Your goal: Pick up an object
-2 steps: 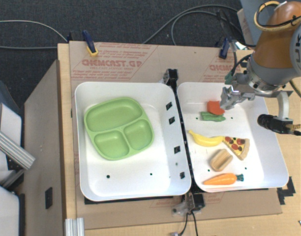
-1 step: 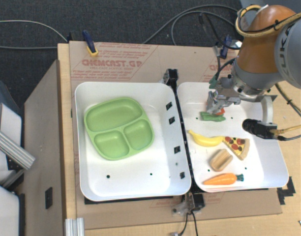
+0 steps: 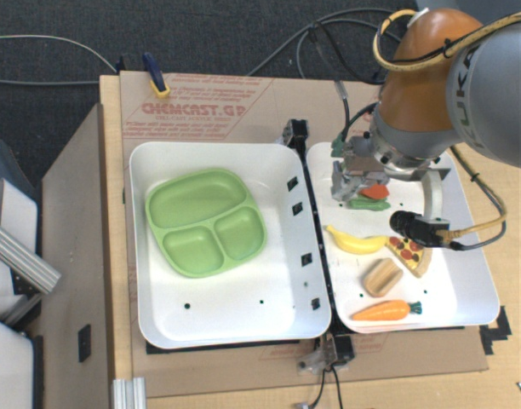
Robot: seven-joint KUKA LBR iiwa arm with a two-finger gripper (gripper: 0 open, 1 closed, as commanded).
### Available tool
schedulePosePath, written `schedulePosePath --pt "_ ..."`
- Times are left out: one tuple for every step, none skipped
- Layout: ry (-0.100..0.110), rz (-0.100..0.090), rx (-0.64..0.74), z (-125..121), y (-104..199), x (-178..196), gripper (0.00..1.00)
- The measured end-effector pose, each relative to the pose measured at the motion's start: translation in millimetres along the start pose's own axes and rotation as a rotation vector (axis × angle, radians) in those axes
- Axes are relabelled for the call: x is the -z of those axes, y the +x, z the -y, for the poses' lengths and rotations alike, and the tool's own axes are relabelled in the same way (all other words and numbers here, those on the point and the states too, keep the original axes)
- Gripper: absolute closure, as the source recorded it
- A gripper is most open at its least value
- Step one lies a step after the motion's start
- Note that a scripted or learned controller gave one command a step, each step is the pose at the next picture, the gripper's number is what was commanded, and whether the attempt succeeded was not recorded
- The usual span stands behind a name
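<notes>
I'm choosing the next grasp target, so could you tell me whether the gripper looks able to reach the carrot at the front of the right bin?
Probably yes. The carrot lies in the open, apart from the bread piece, with nothing over it, and the gripper hangs above the same bin.

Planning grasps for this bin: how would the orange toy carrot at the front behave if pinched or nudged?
The orange toy carrot with green top looks like smooth moulded plastic, so probably stiff, light and somewhat slippery. Its round, tapered body lies flat in the right white bin, so a sideways nudge would likely roll it in a curve. Pinching across the thicker middle seems safest.
</notes>
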State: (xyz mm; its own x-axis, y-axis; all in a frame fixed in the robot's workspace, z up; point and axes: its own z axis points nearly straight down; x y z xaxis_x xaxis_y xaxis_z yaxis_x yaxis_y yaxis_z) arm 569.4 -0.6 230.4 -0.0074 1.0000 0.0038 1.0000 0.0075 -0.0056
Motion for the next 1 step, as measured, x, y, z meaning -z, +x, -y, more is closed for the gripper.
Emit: schedulePosePath --pt "0.001 0.0 0.0 18.2 53.8 7.0 1.0"
